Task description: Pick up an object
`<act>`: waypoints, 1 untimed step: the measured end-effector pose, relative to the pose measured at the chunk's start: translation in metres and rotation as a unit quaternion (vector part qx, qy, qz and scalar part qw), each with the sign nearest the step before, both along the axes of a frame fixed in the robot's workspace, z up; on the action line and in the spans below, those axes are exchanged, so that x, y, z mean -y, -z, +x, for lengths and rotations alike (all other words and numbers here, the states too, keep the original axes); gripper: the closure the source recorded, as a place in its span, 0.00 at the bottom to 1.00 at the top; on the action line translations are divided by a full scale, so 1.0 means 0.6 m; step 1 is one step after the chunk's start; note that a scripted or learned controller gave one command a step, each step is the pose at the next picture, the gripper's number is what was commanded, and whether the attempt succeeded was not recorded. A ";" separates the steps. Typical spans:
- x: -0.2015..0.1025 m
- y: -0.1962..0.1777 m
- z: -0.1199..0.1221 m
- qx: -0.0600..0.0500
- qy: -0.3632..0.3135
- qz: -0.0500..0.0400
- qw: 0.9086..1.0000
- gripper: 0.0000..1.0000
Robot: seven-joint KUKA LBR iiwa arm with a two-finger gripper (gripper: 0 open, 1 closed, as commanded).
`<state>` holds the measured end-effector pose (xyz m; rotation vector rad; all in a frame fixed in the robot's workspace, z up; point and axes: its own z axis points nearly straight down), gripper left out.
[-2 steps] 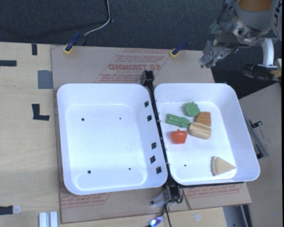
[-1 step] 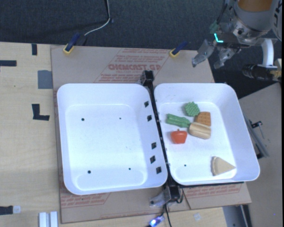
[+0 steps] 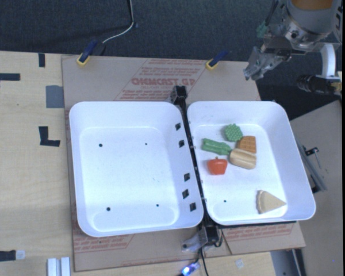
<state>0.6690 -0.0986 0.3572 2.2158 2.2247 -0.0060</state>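
In the right bin [image 3: 296,154], nearest lies a tan wedge [image 3: 269,202], then a red tomato-like piece [image 3: 217,165], a beige roll [image 3: 243,158], a green pod [image 3: 216,146], an orange block [image 3: 247,144] and a green knobbly piece [image 3: 233,132]. The left bin [image 3: 75,154] sits beside it. Farthest, the gripper [image 3: 260,68] hangs above the surface [image 3: 23,171] beyond the bins; whether its jaws are parted or clenched I cannot tell

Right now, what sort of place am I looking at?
Probably a robot lab test bench: a robot arm's gripper hangs above two white bins, one holding toy food like a red tomato, over a clamped cardboard sheet.
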 end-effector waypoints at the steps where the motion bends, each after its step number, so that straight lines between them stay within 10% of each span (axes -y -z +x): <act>1: 0.000 0.001 0.000 0.000 0.000 0.000 1.000 0.00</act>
